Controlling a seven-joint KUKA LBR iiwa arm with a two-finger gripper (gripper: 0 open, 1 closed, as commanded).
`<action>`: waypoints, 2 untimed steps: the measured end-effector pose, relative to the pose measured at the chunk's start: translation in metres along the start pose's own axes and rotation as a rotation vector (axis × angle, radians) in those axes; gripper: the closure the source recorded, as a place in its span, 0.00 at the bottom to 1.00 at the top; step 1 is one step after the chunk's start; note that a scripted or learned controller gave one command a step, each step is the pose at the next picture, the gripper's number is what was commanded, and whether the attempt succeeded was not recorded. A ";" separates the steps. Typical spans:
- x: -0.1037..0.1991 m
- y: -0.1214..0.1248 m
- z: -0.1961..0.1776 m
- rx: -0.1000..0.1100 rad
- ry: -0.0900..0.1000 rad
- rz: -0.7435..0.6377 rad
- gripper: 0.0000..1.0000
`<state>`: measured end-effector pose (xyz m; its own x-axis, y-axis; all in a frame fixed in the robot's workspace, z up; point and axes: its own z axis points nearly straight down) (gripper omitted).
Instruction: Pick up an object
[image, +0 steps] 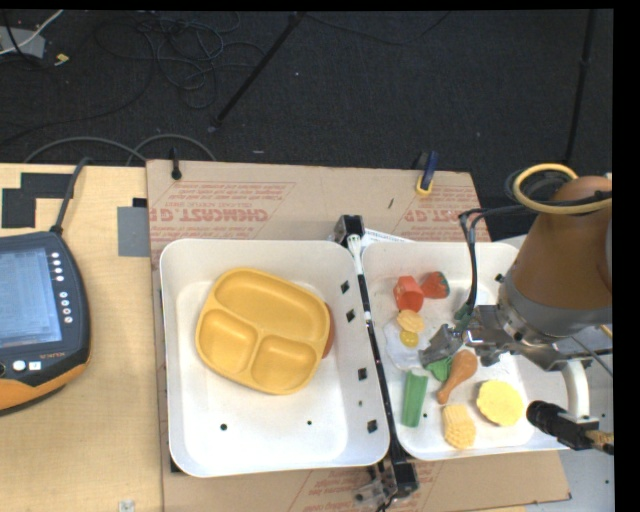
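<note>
We see a yellow divided plate (264, 330) in the left bin (190, 420). In the right bin (500, 445), toy foods cluster: a green piece (414, 397), a drumstick (459, 374), corn (459, 427). The gripper (446, 346) hovers above them; whether it grips anything we cannot tell.

Two white bins stand side by side on the tabletop (100, 300). The left bin (190, 420) holds a yellow divided plate (262, 329). In the right bin (495, 255) the end effector (447, 348) is low among toy foods: a red piece (408, 294), a green stick (414, 397), a drumstick (460, 373), corn (459, 427) and a yellow round slice (499, 403).
</note>
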<state>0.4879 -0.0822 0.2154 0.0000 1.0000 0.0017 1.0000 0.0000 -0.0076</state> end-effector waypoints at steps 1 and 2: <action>-0.014 -0.013 0.133 -0.001 0.000 0.001 0.00; -0.016 -0.011 0.119 -0.001 0.001 0.006 1.00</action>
<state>0.4757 -0.0983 0.0960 0.0063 1.0000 0.0027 1.0000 -0.0063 -0.0063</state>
